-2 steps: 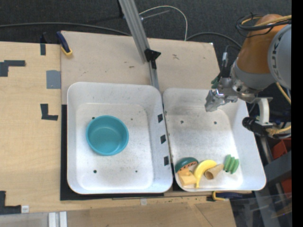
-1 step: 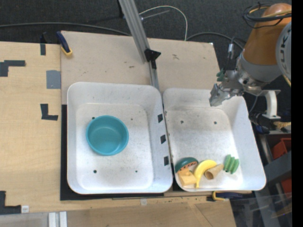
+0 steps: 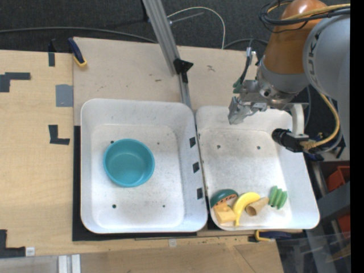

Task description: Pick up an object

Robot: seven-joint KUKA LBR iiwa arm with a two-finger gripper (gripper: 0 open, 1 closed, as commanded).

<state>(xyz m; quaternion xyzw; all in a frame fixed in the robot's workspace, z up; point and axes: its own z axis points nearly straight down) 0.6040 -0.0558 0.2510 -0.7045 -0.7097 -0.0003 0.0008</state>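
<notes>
Gripper, grip state unreadable, hovers at right bin's far edge; should descend squarely over near-edge banana.

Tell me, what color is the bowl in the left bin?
The bowl is teal blue, seen clearly in the camera view from above.

Bowl in left bin; banana in right bin.
</notes>
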